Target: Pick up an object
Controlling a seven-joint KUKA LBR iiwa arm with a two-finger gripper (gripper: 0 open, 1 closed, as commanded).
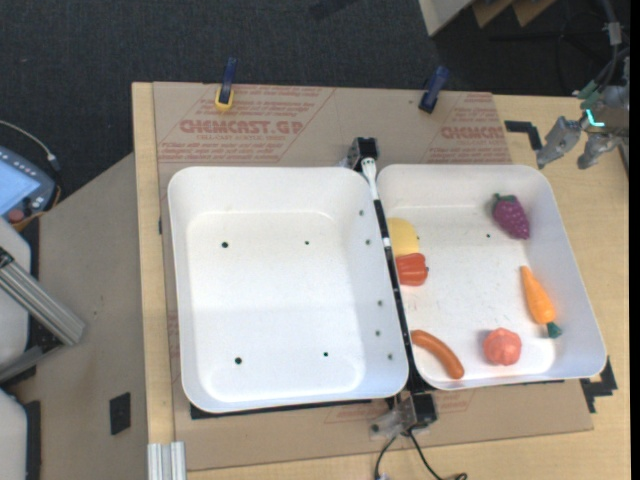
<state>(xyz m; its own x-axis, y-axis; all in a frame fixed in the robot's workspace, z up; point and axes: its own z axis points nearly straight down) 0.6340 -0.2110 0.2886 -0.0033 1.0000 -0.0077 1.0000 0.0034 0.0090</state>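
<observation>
The right white bin (470,193) holds several toy foods. A purple grape bunch (510,215) lies near its far right corner and an orange carrot (537,298) along its right side. A red tomato (503,346) and a brown-orange sausage (438,354) sit by the near rim. A yellow piece (402,234) and a red-orange pepper (411,268) rest against the left wall. My gripper (572,146) hovers beyond the bin's far right corner, over the bench, open with nothing between its fingers.
The left white bin (190,268) adjoins the right one along a black divider strip (385,258). Both rest on a brown board with a yellow-blue clamp (226,90) and a blue clamp (434,89) at its far edge. Cables lie at the near edge.
</observation>
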